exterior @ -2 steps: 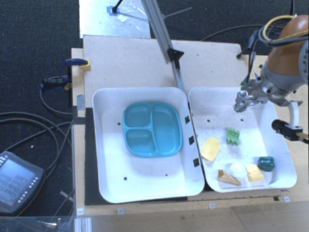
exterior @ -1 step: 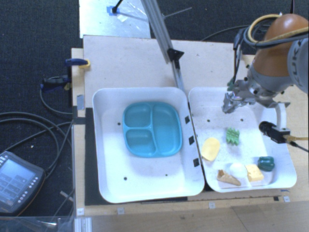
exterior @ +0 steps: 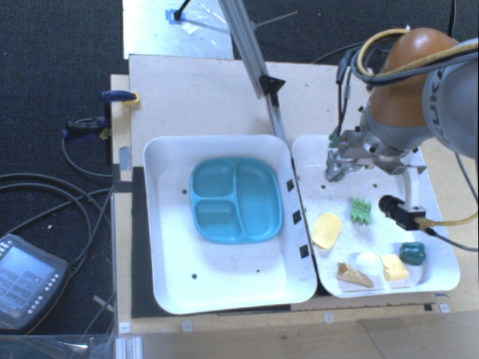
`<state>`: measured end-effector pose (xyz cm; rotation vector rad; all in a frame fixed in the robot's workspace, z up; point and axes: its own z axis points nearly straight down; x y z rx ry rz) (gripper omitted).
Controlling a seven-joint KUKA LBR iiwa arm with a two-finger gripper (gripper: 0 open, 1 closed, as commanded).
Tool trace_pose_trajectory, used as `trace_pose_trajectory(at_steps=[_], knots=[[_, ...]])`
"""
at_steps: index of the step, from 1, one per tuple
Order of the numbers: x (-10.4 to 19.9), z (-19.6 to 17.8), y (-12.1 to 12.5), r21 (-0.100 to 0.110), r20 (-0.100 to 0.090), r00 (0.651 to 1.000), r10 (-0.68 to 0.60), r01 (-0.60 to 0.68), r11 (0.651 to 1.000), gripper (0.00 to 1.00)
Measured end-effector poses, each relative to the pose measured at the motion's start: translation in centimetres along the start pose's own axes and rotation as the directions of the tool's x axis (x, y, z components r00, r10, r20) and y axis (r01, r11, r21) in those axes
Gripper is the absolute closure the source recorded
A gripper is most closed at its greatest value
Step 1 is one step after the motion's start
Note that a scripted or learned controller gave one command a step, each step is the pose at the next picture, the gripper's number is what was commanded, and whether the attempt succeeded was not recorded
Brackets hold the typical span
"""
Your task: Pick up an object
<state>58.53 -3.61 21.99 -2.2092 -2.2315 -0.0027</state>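
Grey arm [exterior: 453,88] with orange band [exterior: 408,73], yellow cable [exterior: 389,47], metallic tool [exterior: 337,172].

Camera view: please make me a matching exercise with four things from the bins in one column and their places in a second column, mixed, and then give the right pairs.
Things:
1. blue divided plastic plate
2. small green ridged toy
3. dark green pepper-shaped toy
4. pale yellow rounded toy

Places:
A. right bin, near the wall between the bins
B. left bin, near its middle
C. right bin, near its right front corner
D. right bin, near its middle, below the gripper

Pairs: 1-B, 2-D, 3-C, 4-A
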Motion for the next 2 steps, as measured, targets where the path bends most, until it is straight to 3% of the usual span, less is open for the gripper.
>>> trace_pose_trajectory(at_steps=[2], knots=[[9.0, -1.0, -2.6, -0.002, -0.001, 1.000, -0.002, 0.002, 1.000, 1.00]])
